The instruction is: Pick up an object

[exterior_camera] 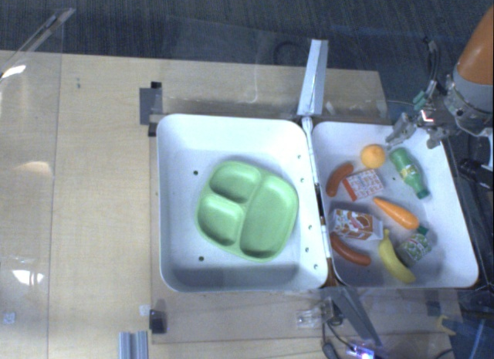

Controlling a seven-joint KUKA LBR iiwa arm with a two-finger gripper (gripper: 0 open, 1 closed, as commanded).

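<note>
Tool (417, 122) hovers at the right bin's (463, 272) far right corner; can't tell its state, nothing seen pinched. Likely target, my guess: green bottle (407, 171), just below the tool toward the near side, long axis diagonal, cap pointing near-right. Orange ball (373, 156) just left of it, carrot (396, 212) nearer. Labels on the two cartons (363, 185) too blurred to read.

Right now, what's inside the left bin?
The left bin holds one green divided plate, lying flat near its middle, with three compartments and nothing in them. Whatever lies under the plate is covered.
</note>
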